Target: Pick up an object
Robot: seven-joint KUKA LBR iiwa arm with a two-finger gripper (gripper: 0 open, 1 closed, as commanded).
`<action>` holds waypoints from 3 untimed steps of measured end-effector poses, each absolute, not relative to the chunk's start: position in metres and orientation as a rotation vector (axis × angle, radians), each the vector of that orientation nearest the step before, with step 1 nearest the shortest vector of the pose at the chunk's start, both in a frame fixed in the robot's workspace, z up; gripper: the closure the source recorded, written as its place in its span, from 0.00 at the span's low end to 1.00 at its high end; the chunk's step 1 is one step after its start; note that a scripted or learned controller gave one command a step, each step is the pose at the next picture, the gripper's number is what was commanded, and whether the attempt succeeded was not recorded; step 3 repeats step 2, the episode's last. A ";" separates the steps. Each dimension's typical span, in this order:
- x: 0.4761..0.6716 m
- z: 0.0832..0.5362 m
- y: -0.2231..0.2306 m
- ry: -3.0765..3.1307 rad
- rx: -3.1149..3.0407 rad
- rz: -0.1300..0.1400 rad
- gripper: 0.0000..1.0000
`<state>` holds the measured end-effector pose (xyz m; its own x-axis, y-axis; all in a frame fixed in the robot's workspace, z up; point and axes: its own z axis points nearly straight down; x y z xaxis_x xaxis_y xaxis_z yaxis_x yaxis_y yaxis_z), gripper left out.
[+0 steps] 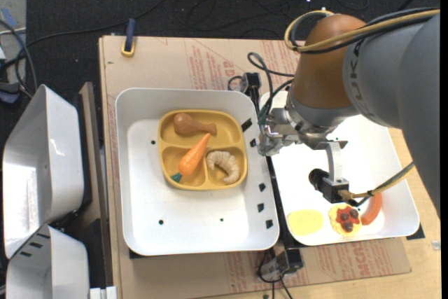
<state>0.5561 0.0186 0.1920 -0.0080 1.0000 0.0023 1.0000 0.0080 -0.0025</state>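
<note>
Grey arm over the right shallow white bin, its claw at the bin's 10 o'clock edge; whether the claw is open or closed cannot be told.

The left shallow white bin on the brown bench holds a yellow three-part plastic plate towards its 12 o'clock side; in the plate lie a brown toy drumstick at 12 o'clock, an orange toy carrot in the middle (green tip pointing to 7 o'clock) and a pale curled toy shrimp at 4 o'clock; in the right bin a flat yellow disc lies at 7 o'clock, a small red-and-dark round piece at 6 o'clock just beside it, and an orange-red toy sausage at 5 o'clock, touching that piece.
</note>
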 end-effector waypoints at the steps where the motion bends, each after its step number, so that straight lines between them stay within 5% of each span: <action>1: 0.536 0.192 0.069 -2.228 -2.210 0.002 1.00; 2: 0.537 0.192 0.066 -2.222 -2.219 0.002 0.00; 3: 0.537 0.192 0.066 -2.222 -2.219 0.002 0.00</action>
